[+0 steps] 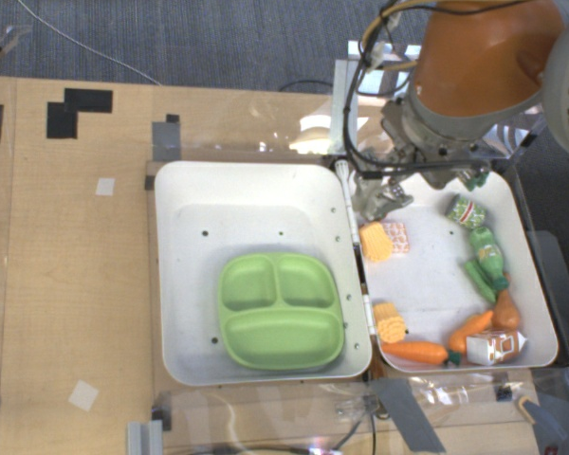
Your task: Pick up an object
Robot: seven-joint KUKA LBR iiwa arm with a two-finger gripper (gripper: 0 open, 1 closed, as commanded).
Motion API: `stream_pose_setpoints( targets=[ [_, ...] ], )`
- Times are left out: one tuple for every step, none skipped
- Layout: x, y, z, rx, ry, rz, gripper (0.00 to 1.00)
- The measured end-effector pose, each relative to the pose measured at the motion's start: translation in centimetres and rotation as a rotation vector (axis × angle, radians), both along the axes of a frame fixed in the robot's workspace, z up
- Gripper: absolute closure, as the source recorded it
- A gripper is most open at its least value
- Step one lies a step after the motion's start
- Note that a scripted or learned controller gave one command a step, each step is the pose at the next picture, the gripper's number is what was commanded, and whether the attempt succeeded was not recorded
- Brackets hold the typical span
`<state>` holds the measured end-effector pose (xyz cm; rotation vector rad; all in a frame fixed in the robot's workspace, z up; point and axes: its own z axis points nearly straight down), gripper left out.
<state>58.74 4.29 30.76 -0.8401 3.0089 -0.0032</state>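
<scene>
My gripper (377,200) hangs below the orange wrist band over the far left corner of the right bin (436,282). Just in front of it lie a yellow corn piece (376,244) and a pink-and-white packet (397,237). It holds nothing that I can see. Along the bin's right side are a green can (466,211), a green bottle (486,252) and a dark green vegetable (478,279). Along the near wall lie a second yellow corn piece (390,324), a carrot (416,352), another orange piece (471,328) and a white carton (494,348).
The left bin (199,207) holds a green divided plate (280,309) toward its near side. A raised divider edge (354,254) separates the two bins. The arm's bulk and cables (474,74) hang over the far edge of the right bin.
</scene>
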Motion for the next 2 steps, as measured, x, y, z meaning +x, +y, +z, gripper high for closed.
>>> stream_pose_setpoints(
  targets=[
    [6.3,-5.5,-2.7,-0.005,0.008,0.316,1.0],
    [8.3,-6.7,-0.2,-0.003,0.003,0.208,1.0]
  ],
)
